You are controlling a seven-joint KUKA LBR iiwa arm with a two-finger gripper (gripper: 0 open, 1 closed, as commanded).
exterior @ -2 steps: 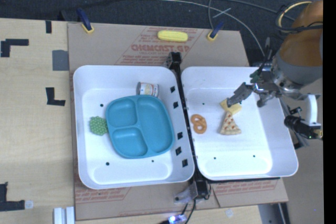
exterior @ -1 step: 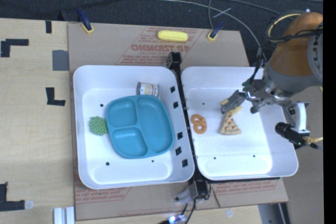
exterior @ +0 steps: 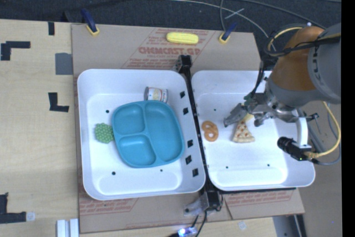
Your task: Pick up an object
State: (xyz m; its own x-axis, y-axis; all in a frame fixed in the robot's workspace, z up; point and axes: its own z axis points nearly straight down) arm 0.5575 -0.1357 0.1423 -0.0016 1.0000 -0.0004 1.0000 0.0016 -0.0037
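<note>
1. Landmark: the right bin point(exterior: 252, 175), shallow, white, smooth-walled, round-cornered.
2. The gripper point(exterior: 239, 115) hangs low over the middle of this bin, just above the pizza slice point(exterior: 242, 132), on the grey arm point(exterior: 310, 72) that comes in from the bin's right side.
3. Its dark fingers point(exterior: 232, 117) look spread apart with nothing between them, though the slanted view makes this hard to read for certain.
4. My judgement: the step in hand is the approach. Nothing is lifted yet.
5. The likeliest target is the slice, a flat tan wedge with a speckled top, lying on the bin floor near its middle.
6. A pretzel point(exterior: 209, 131) lies near the bin's left wall, beside the slice but apart from it; it is small, looped and orange-brown.
7. The next move would call for centring over the slice, dropping to the floor and closing across its narrow width. Being so flat, it offers little to grip.
8. The left bin point(exterior: 89, 136) adjoins it, holding a blue tray point(exterior: 148, 133), a can point(exterior: 156, 95) and a knobbly green lump point(exterior: 103, 132).
</note>
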